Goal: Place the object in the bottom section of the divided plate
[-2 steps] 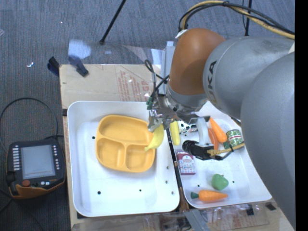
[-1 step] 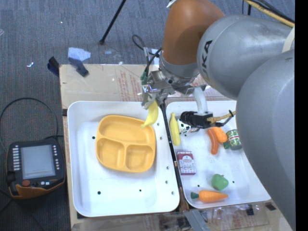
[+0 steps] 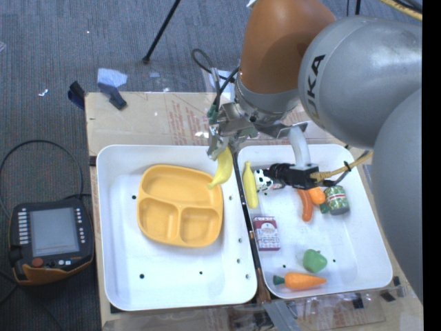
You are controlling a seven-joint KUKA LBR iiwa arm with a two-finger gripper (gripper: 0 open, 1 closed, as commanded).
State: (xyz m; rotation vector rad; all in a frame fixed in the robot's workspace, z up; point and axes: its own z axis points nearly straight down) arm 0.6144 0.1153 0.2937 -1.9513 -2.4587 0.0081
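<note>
Gripping the banana (image 3: 221, 169), your tool (image 3: 219, 145) hangs it upright over the divided plate (image 3: 180, 206)'s right rim; bottom section lies lower-left.

The yellow banana (image 3: 222, 169) hangs almost upright over the right upper edge of the divided plate (image 3: 181, 205), a yellow-orange plate with 3 sections that lies flat in the left white bin (image 3: 124, 267)

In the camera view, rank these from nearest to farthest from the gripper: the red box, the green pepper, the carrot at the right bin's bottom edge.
From the gripper:
1. Red box, at the right bin's left side.
2. Green pepper, lower in that bin.
3. Carrot, by the bin's bottom edge, just below the pepper.
</note>
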